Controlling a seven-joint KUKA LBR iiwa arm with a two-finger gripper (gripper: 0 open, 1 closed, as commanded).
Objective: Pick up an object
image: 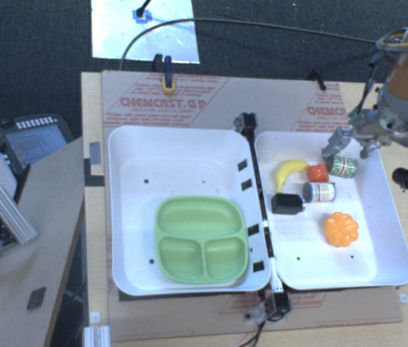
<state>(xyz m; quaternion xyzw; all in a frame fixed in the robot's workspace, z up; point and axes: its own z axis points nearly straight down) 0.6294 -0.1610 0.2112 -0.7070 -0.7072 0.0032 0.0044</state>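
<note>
The right bin (385,266) holds a yellow banana (289,172), a small red piece (317,172), a green-labelled can (344,168) on its side, a second can (320,192) with a red-and-white label, a black block (286,204) and an orange pumpkin-shaped toy (341,229). My gripper (349,150) hangs at the back right of this bin, directly over the green-labelled can. Its two fingers are spread open, one on each side of the can's far end. Nothing is lifted between them.
The left bin (132,165) holds a green divided plate (201,238) at its front. A black divider clip strip (255,186) runs between the bins. Cables cross the dark floor behind the bench, and a pendant (34,139) lies at the left.
</note>
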